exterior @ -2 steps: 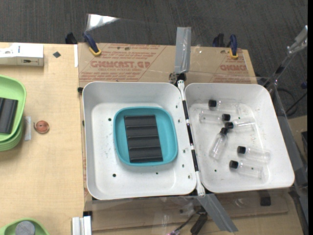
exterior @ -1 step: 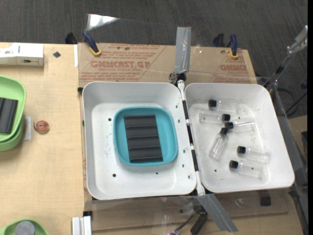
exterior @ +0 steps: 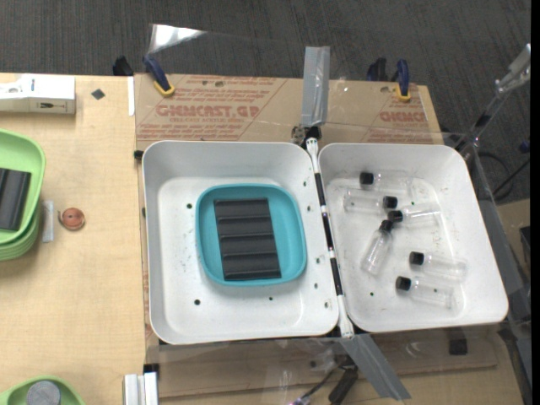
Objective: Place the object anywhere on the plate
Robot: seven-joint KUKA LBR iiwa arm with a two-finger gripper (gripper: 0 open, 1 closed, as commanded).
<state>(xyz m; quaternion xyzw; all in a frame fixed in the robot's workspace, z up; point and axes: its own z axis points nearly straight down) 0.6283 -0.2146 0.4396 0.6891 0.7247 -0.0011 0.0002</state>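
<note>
A teal square plate [exterior: 207,226] lies in the middle of the left white bin [exterior: 169,260]. A black ridged insert [exterior: 245,237] rests on the plate and covers most of its floor. Several clear plastic vials with black caps lie loose in the right white bin [exterior: 477,226]. One vial [exterior: 376,180] is near the back, one [exterior: 415,216] is at the centre, and one [exterior: 376,248] lies at a slant beside it. Two more vials [exterior: 435,265] [exterior: 426,291] lie near the front right.
Both bins sit on cardboard [exterior: 219,108] held by blue and yellow clamps [exterior: 158,74] [exterior: 402,83]. On the wooden bench to the left are a green tray [exterior: 24,188], a small brown disc [exterior: 72,218] and a white box [exterior: 38,96].
</note>
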